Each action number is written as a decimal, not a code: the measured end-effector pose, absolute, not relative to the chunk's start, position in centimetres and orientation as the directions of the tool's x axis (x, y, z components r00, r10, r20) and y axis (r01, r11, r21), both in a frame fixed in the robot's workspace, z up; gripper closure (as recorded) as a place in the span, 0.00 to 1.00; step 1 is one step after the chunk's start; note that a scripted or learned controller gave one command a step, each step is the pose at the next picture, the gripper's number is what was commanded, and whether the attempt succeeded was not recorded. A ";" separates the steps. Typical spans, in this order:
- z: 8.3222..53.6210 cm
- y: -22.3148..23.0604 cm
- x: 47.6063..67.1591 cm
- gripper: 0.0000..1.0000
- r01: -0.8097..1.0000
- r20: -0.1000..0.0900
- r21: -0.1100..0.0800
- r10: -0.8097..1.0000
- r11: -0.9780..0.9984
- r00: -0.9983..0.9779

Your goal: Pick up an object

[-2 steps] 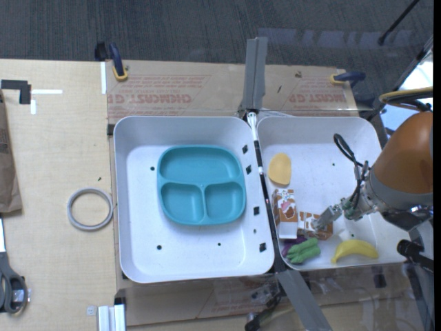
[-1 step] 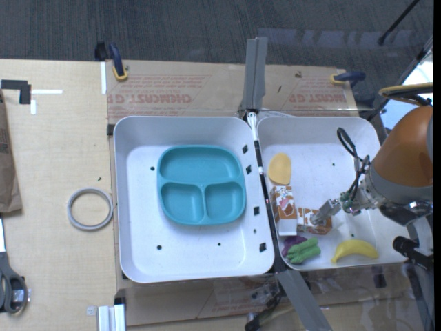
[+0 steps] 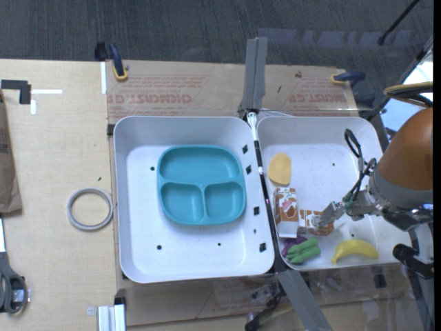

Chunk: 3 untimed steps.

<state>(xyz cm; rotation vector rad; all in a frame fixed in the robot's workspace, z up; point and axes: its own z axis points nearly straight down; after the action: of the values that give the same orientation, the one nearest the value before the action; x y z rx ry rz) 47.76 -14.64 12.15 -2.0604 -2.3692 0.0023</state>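
A: What does the overhead view give us?

B: Two white bins side by side. The left bin (image 3: 131, 205) has a teal divided plate (image 3: 202, 185) lying flat in its middle. The right bin (image 3: 324, 133) holds the loose items, all gathered toward its near left corner: a yellow chip-like piece (image 3: 280, 168), a brown-and-white packet (image 3: 286, 211), a green toy (image 3: 303, 249) and a banana (image 3: 355, 250).

A: And the arm?

B: It reaches in from the right, orange band high, with the gripper (image 3: 329, 216) low over the right bin. Its tip sits beside the packet's right edge, by a small printed wrapper (image 3: 313, 219) that touches the packet.

A: Holding anything?

B: I cannot tell. The tip is small and blurs into the wrapper, so nothing shows it clenched or released.

A: Why there?

B: My guess is it targets the clutter where objects are densest; the wrapper or packet looks like the pick. The crowding could spoil a clean grasp.

A: Outside the bins?

B: A grey ring (image 3: 90, 208) on the bench, left.
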 end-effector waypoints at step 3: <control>10.4 -12.7 49.3 0.00 0.960 -0.013 0.017 0.961 0.278 -0.278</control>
<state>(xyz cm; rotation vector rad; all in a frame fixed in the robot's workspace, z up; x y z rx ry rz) 49.33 -12.73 10.40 -1.8998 -2.5275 -0.0096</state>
